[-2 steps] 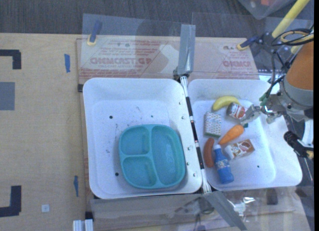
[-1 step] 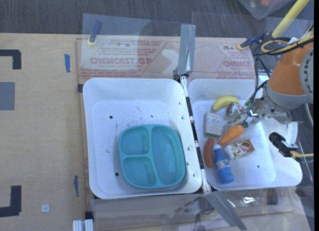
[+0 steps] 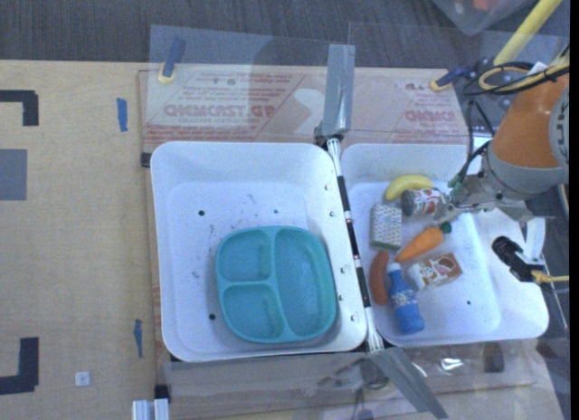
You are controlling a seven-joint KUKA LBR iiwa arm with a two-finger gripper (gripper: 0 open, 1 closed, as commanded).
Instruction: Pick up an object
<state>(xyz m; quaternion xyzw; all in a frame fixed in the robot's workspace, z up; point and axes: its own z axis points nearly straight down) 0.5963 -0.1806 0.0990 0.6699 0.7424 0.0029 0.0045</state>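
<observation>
The right bin [image 3: 516,314] holds several items: a yellow banana [image 3: 407,184], a small can [image 3: 422,201] lying on its side, an orange carrot [image 3: 420,244], a patterned grey-green block [image 3: 386,224], a red sausage [image 3: 379,276], a blue bottle [image 3: 405,300] and a small brown-and-white packet [image 3: 436,271]. My gripper [image 3: 455,205] is low in the bin's back right part, just right of the can and above the carrot's green tip. Nothing visibly sits in its grasp.
The left bin [image 3: 181,183] holds a teal divided plate [image 3: 274,284]. A metal divider [image 3: 338,92] and clear panels stand behind the bins. The arm's orange band [image 3: 534,133] hangs over the right bin's back right corner.
</observation>
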